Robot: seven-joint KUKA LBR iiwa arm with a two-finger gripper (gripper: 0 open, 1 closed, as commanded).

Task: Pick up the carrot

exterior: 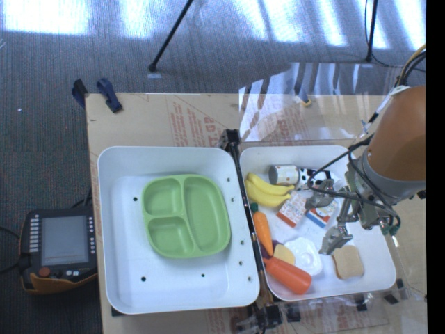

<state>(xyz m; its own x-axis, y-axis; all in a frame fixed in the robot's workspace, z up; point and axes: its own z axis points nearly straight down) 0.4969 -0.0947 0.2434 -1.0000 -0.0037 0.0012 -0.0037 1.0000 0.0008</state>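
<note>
The carrot is orange with a small green top. It lies along the left wall of the right bin, pointing toward the front. My gripper hangs over the middle of that bin, about a hand's width to the right of the carrot and apart from it. Its two grey fingers stand spread, so it is open, and no object is held between them. A small red, white and blue carton lies under the gap.
Around the carrot lie bananas, a can, a red-and-white carton, a white piece, a bread slice and an orange-red sausage shape. The left bin holds a green divided plate.
</note>
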